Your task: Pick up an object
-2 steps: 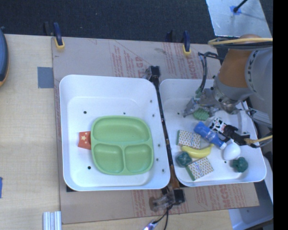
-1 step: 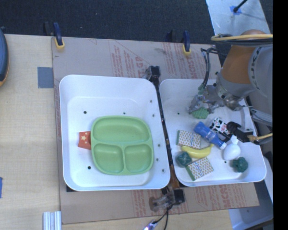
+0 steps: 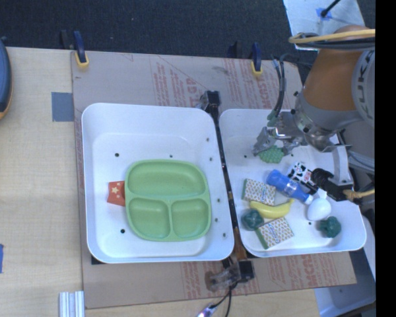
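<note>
The metal two-finger gripper point(image 3: 272, 145), right of middle, pinches a small flat green round toy point(image 3: 272, 155).

Red printed lettering is seen on the brown cardboard sheet point(image 3: 178, 78) under the two bins, above them and along the lower edge, but the words are too blurred to be read. On the robot arm point(image 3: 366, 78), at the right edge, part of large dark letters is visible; they are cut off and cannot be read with certainty. A small star sign is shown on the red card point(image 3: 116, 193).
</note>
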Controlling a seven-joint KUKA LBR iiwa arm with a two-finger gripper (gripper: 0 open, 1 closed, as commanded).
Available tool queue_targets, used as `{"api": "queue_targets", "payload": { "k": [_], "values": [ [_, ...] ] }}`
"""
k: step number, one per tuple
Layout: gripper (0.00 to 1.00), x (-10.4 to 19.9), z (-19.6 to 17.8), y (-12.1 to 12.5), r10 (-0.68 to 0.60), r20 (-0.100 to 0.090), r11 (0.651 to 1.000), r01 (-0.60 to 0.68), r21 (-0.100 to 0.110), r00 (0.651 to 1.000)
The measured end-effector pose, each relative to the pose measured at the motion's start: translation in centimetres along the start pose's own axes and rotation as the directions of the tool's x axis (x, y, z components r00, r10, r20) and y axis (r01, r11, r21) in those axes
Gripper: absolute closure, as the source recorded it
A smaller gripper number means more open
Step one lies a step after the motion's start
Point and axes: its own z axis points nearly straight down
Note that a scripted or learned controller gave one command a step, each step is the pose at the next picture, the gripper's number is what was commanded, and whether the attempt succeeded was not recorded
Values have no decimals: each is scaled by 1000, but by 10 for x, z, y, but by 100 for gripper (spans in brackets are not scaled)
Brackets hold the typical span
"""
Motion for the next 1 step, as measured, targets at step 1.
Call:
{"api": "queue_targets", "payload": {
  "k": [1],
  "values": [
    [100,44,-51,-19,1,0,1000,-1,3,1000]
  ]
}}
